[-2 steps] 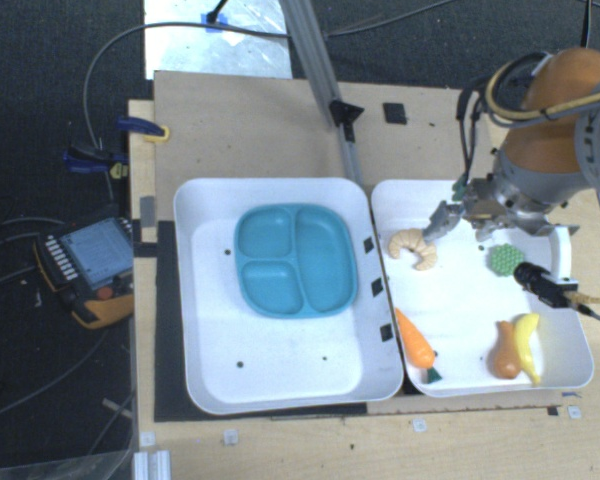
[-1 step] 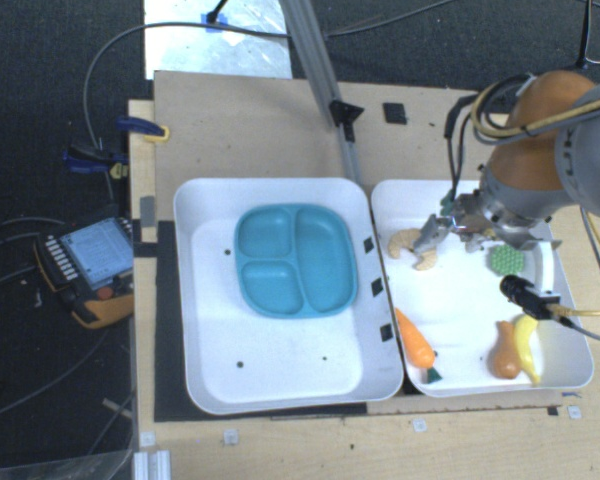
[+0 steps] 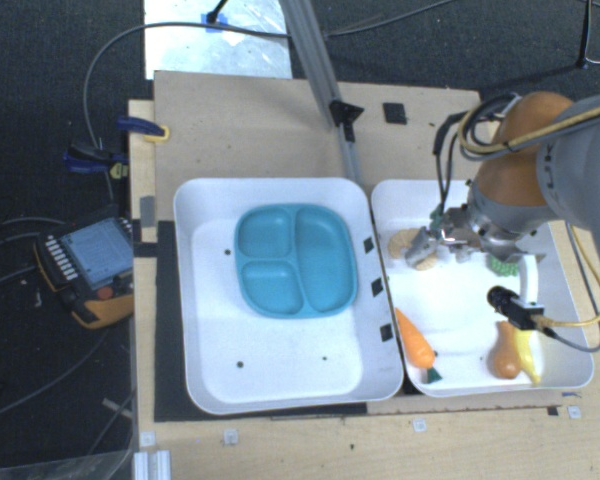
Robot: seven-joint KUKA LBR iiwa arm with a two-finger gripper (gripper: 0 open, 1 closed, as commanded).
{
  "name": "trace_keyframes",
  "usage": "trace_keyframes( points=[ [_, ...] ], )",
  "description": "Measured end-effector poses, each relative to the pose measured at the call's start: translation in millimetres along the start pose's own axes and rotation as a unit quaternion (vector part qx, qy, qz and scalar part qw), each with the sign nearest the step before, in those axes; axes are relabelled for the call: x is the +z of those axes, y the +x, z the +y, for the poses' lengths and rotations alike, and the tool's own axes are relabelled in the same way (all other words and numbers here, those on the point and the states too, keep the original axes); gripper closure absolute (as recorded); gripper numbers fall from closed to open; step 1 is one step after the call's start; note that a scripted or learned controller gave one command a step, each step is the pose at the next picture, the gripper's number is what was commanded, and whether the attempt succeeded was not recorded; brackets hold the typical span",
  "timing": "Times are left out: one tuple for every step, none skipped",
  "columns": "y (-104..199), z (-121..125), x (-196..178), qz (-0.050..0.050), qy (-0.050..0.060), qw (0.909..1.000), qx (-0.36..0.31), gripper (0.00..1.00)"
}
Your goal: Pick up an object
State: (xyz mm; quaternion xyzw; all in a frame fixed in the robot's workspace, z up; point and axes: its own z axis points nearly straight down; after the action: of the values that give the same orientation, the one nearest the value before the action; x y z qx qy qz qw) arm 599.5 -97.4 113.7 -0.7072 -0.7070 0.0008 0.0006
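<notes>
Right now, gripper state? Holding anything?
Gripper: low in the right bin, at a beige object. Nothing is visibly held.

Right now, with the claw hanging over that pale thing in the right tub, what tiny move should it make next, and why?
Probably lower straight down a little: the gripper sits over the beige object in the right bin, while the carrot lies well away from it.
</notes>
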Motion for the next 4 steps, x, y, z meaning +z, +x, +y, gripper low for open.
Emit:
trace_keyframes(
  points=[
    [0.2, 1.6, -13.4, 0.000, -0.003, 1.0000, 0.000, 1.00],
    [-2.2, -4.1, -75.1, 0.000, -0.004, 1.0000, 0.000, 1.00],
    [-2.3, -2.6, -129.6, 0.000, -0.005, 1.0000, -0.002, 1.00],
    [53.8, -9.1, -133.7, 0.001, -0.002, 1.0000, -0.005, 1.00]
  ],
)
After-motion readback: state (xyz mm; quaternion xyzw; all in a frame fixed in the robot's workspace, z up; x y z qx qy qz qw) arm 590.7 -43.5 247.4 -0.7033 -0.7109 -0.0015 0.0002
